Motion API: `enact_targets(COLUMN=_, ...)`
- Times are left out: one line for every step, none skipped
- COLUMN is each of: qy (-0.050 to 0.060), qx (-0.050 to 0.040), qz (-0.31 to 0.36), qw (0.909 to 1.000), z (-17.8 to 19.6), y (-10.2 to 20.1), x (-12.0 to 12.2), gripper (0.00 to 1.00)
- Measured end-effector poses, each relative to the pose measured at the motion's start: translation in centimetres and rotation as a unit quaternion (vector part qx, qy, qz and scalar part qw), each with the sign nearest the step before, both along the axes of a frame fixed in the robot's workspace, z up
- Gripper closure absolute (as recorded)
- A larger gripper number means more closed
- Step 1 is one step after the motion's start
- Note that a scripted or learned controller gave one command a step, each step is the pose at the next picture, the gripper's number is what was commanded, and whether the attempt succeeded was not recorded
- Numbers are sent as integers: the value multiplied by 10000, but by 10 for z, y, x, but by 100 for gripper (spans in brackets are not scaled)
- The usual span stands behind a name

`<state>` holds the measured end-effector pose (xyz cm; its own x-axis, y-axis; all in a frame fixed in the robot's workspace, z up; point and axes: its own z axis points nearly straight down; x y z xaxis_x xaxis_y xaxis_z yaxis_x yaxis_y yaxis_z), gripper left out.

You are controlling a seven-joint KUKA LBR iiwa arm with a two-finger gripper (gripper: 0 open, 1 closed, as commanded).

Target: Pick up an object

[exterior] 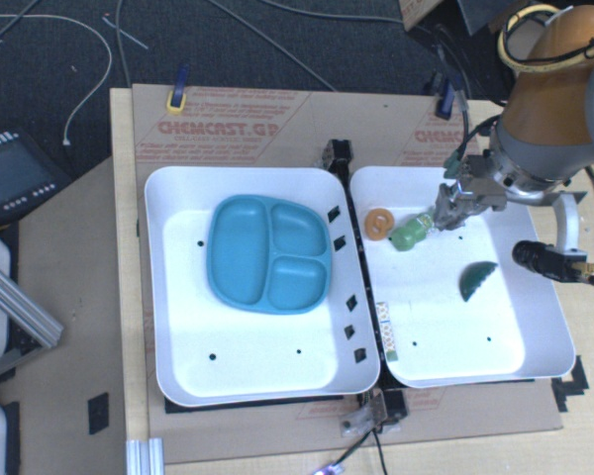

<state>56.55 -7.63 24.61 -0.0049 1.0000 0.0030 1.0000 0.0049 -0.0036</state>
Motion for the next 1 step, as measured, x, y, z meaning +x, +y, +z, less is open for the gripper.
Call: enact_targets(qy=-4, qx=-1, qz=0, qw=10000, z=-2, y=43, x=-10, gripper=100)
